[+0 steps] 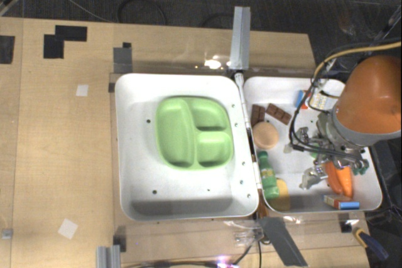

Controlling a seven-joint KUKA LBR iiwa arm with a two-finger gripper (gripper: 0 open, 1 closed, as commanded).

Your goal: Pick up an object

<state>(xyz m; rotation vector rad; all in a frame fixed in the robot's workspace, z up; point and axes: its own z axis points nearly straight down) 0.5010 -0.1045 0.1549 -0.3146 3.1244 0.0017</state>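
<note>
Arm low over the right bin, 2 bins on the bench, no object seen between the fingers.

The left bin (132, 135) holds 1 green divided tray (192, 132), lying flat near its middle; a grey divider post (240, 41) stands behind the seam between the 2 bins; in the right bin (282, 86), 2 brown blocks (270, 113) lie near the back, a tan round piece (266, 134) sits just in front of them, and a green and yellow item (270, 179) lies along the left wall; the gripper (320, 163) hangs over the bin's right half, and I cannot tell whether its fingers are spread or closed; an orange carrot-like object (341, 180) lies just beside it; a small orange and blue piece (342, 202) rests at the front right corner.
</note>
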